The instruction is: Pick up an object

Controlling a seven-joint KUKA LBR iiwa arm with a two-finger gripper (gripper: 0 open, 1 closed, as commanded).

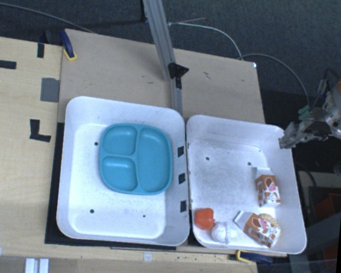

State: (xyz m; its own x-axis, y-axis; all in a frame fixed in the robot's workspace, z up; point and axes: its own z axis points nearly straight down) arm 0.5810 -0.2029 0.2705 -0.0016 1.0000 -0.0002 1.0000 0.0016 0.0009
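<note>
Two shallow white plastic bins sit side by side: the left bin [76, 171] and the right bin [231, 139]. One teal divided plate [136, 158] lies left of the right bin. Inside the right bin lie two red-and-white printed packets [267, 190] [261, 228], one small orange object [204, 217], and one whitish lump [221, 232], possibly crumpled wrapping.
</note>
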